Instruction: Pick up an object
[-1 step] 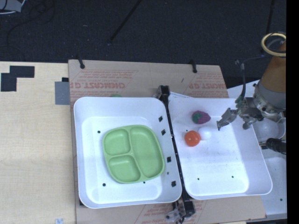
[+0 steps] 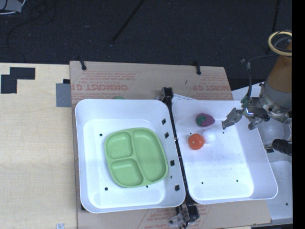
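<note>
Left of the claw (image 2: 237,118) (spread wide, grasping nothing) lie a purple-green toy (image 2: 205,119) and red ball (image 2: 196,141).

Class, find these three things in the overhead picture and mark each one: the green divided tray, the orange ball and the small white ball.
green divided tray (image 2: 136,156): camera view, on the ridge where its three compartments meet.
orange ball (image 2: 196,141): camera view, middle of its top.
small white ball (image 2: 209,137): camera view, its centre.
</note>
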Motion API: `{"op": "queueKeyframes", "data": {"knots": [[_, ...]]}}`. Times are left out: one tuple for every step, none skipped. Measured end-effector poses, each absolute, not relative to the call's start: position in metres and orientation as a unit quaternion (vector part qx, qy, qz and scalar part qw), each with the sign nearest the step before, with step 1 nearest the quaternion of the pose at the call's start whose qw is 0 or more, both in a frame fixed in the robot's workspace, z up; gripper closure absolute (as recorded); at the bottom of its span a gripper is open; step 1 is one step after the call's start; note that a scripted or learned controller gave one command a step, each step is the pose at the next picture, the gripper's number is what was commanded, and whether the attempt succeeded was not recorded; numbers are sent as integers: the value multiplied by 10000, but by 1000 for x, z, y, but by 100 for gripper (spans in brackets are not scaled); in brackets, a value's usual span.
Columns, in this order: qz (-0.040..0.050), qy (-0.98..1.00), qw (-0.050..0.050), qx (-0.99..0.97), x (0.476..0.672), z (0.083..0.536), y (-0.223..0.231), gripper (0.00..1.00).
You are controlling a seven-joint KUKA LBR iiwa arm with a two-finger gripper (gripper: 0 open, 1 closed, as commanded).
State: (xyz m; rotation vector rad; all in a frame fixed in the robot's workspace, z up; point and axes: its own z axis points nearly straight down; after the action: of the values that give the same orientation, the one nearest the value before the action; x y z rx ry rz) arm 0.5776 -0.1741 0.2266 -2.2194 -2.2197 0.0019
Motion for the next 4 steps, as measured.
{"op": "queueKeyframes", "data": {"knots": [[16,-7071,25,-7071,584,181,-175,0],[21,-7071,40,-7071,575,119,-172,0],[12,-7068,22,-7074,575,86,-171,0],[8,-7060,17,-7082,575,98,-171,100]]}}
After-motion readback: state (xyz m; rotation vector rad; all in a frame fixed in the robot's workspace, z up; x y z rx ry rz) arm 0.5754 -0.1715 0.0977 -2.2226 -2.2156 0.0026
